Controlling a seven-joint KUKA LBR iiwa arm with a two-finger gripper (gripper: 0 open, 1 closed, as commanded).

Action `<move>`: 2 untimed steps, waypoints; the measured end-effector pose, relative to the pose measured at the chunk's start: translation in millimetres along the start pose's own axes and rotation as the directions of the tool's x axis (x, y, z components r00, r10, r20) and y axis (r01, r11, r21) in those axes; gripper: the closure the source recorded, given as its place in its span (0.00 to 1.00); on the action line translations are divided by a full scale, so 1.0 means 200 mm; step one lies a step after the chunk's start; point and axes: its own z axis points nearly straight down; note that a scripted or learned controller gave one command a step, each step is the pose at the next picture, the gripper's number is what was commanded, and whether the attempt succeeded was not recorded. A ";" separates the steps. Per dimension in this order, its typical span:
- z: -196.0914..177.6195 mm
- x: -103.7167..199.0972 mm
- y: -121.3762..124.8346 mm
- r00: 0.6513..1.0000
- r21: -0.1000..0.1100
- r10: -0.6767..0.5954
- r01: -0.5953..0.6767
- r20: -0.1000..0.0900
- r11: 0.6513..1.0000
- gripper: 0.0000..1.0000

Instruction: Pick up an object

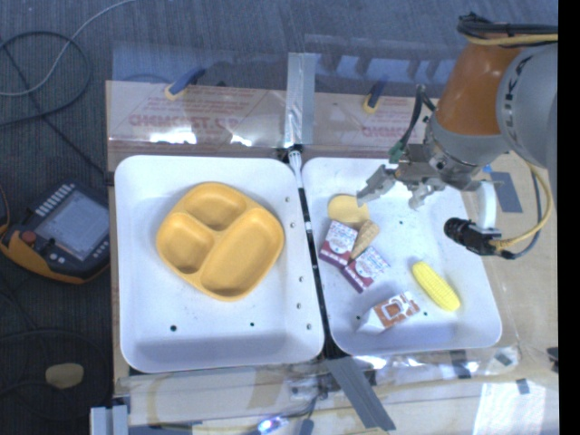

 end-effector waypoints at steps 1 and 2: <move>0.58 -0.02 0.17 0.991 0.000 0.133 -0.133 0.000 0.991 0.00; 0.52 -0.01 0.18 0.991 -0.004 0.132 -0.132 -0.001 0.991 1.00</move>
